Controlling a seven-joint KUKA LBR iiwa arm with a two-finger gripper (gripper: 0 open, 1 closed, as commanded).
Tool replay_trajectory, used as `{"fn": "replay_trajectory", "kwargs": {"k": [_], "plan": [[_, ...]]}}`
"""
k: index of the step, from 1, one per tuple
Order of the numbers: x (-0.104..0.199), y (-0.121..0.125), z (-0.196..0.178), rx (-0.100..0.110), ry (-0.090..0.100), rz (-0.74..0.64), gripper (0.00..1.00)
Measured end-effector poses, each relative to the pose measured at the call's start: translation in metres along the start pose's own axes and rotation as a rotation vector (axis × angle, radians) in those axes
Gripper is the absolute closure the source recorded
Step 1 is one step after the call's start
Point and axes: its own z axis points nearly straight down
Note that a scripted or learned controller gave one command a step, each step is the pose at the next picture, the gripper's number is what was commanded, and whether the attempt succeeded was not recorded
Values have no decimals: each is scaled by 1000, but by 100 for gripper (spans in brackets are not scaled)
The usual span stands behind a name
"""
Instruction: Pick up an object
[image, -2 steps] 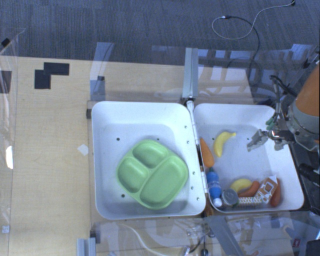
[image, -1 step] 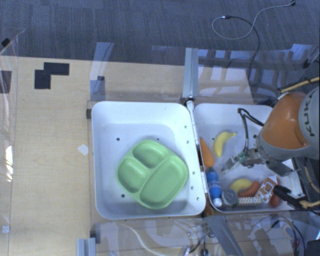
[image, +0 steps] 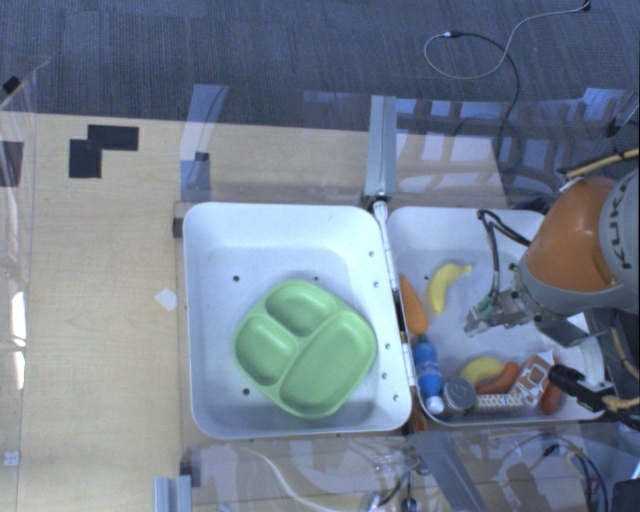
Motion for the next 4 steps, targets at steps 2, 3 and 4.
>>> {"fn": "replay_trajectory", "kwargs": {"k": [2, 3, 4], "plan": [[4, 34, 9, 1, -4, -206, 0], [11, 98, 11, 2, -2, -304, 0], [13, 101, 2, 0, 3, -306, 100]]}}
